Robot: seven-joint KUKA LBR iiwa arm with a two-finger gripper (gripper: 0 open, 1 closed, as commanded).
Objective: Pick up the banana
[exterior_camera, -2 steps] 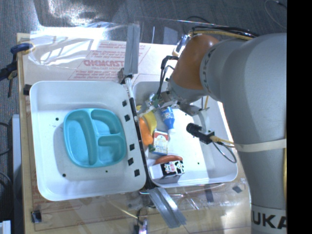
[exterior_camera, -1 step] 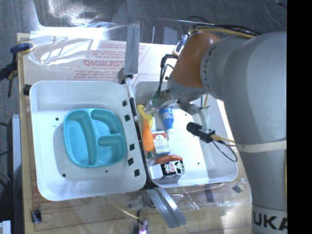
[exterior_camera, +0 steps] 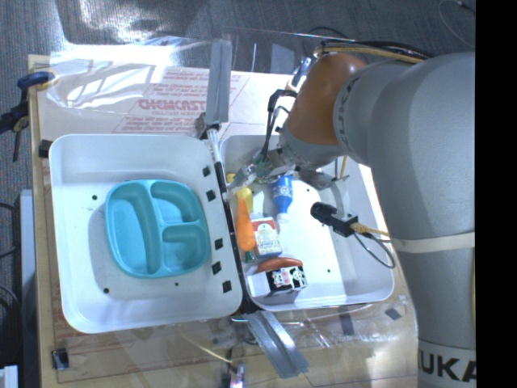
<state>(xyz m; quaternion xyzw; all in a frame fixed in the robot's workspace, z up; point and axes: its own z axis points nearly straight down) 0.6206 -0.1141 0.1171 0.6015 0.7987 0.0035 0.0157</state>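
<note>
far to the pincer's left we see a blue divided tray (exterior_camera: 155,229) in the left bin (exterior_camera: 73,168). in the right bin (exterior_camera: 363,273), the banana (exterior_camera: 242,193) lies just left of the pincer (exterior_camera: 266,168) and slightly below it, by an orange carrot (exterior_camera: 245,226). a blue bottle (exterior_camera: 282,196) lies just below the pincer. we cannot tell its state.

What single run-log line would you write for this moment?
arm: over right bin | jaws: hidden | banana: in right bin, near divider | blue tray: left bin
</note>
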